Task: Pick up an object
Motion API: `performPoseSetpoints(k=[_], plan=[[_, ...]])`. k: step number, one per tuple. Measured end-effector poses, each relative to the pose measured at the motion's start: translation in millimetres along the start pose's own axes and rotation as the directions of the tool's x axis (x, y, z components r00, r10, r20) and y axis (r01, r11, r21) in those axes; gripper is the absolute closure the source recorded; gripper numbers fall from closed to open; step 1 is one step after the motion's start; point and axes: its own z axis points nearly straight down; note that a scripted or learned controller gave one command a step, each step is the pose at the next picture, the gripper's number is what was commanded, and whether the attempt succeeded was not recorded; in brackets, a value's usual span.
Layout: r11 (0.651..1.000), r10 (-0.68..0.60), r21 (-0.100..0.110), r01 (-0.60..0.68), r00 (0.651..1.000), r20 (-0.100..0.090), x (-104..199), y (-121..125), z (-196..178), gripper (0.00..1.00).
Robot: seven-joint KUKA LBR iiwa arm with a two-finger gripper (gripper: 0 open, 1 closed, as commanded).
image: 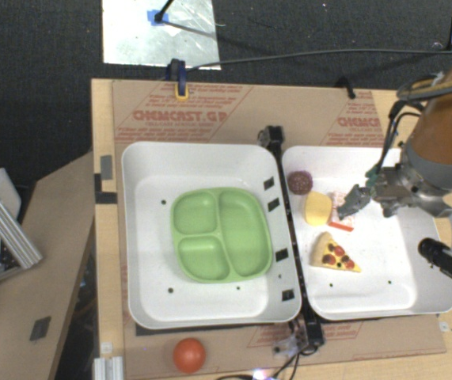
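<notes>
Two white bins [142, 236] sit on brown board printed "CHEMCAST GP" [180, 116]. The gripper [352, 203] hangs just beside a yellow toy [317, 208]; its grip I cannot tell. Bare floor lies right of the pizza slice [335, 254].

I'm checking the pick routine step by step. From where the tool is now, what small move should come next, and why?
Probably a short drop straight down. The tool hangs in the right bin, just right of the yellow piece and over a small red-and-white item. The pizza slice and the purple ball lie farther off.
</notes>
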Motion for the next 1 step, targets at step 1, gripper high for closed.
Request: performPoseSetpoints(k=[1], plan=[[1.000,-0.003,-0.013,0.003,1.000,0.001,0.3,2.3,-6.7,0.00]])
